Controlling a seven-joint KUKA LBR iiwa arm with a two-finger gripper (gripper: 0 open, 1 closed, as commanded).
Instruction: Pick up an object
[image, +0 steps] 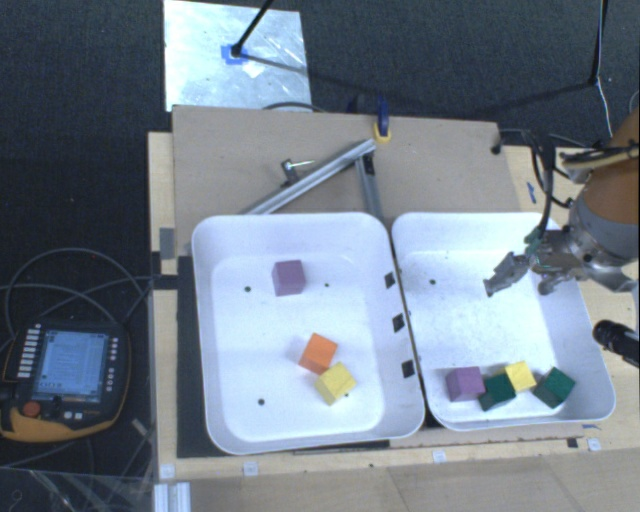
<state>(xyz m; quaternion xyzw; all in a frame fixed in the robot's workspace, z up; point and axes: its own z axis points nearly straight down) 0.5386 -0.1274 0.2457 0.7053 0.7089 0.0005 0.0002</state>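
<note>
Camera view: gripper (522, 272) hangs with fingers apart, holding nothing, above the right bin (430, 232); you should centre over the purple cube (464, 382) at its near wall, then descend straight.

Grey robot arm with orange band (612, 205), cut off by the right edge. Yellow-and-black handheld control pendant (62, 378), partly cropped at the left edge; its screen text is too small to read.

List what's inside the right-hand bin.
The right bin holds four blocks near its front edge: purple block, dark green block, yellow block, second green block. The gripper hovers above.
</note>
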